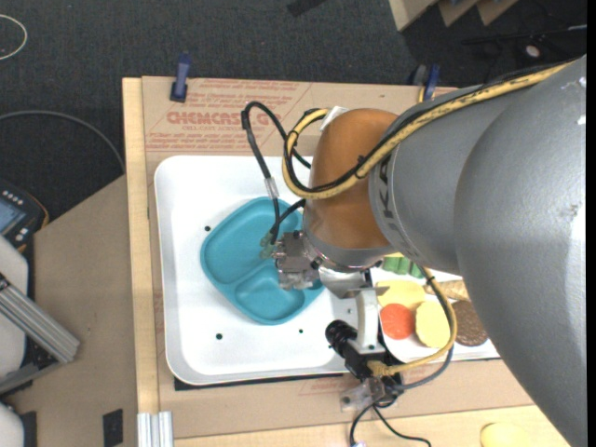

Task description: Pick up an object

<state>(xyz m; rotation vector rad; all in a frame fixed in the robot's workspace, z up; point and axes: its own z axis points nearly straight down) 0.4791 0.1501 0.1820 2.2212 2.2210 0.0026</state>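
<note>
A teal divided dish [244,261] lies in the left white bin [186,315], right of its middle. My gripper [294,270] hangs low over the dish's right rim, and the wrist and orange band [346,189] hide that side of the dish. Whether the gripper touches the dish cannot be told. In the right bin, partly under the arm, lie a red ball-like piece [397,320], a yellow piece [432,324], a green piece [402,266] and a brown round piece [467,322].
The grey arm [494,222] covers most of the right bin. Cables [261,156] loop off the wrist above the left bin. A black fitting [346,343] sits by the bins' shared front wall. Blue clamps [180,74] hold the board's far edge.
</note>
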